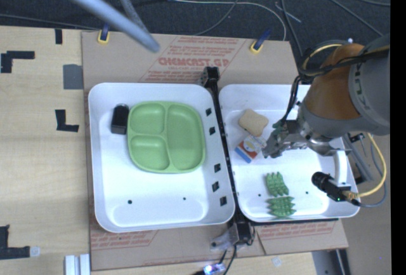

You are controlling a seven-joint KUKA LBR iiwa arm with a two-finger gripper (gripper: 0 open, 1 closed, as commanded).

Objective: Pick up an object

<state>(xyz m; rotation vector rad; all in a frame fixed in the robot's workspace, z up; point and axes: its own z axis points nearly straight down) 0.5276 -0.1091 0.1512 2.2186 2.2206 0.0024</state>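
I count two white bins: the left bin [104, 159] holds one green divided plate [167, 137] and one small black block [120, 119] touching its left edge. The right bin [304, 207] holds one tan sponge [252, 121], one small red-and-blue packet [247, 151] and two green pea pods [278, 194]. My gripper [273, 142] hovers low just right of the packet, the sponge just up-left; the pods lie below it.

The gripper [274, 143] fingertips are too dark and small to read, and they cover part of the small red-and-blue object [246, 151] just left.
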